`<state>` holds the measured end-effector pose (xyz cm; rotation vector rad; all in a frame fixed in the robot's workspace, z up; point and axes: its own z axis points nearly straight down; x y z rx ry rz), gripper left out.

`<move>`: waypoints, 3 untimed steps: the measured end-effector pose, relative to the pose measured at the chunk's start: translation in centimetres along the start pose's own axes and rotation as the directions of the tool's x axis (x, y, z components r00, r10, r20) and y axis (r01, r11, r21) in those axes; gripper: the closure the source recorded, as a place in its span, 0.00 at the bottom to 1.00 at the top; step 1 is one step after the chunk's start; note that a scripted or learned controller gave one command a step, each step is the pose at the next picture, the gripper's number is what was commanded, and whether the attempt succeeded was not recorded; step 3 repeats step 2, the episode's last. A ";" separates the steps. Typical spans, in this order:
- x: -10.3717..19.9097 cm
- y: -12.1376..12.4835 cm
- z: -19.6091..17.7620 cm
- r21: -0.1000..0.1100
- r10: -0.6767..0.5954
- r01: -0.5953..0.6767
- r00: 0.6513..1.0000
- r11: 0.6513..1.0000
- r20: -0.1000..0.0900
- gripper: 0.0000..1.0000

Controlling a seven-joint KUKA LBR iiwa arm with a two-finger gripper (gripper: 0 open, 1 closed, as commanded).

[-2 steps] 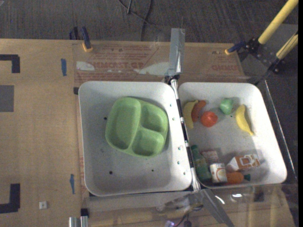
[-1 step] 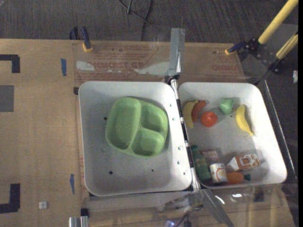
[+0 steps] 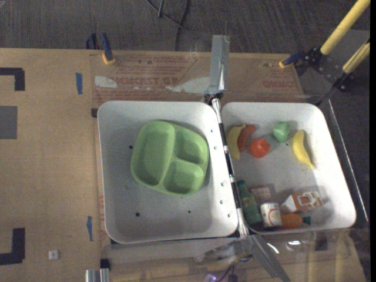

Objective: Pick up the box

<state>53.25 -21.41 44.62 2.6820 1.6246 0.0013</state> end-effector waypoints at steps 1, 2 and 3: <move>0.2 0.1 -1.1 -0.003 -0.004 0.004 1.000 1.000 0.002 1.00; 0.2 0.1 -1.0 -0.002 -0.004 0.004 1.000 1.000 0.002 0.00; 0.2 0.1 -1.0 -0.002 -0.004 0.004 1.000 1.000 0.002 0.00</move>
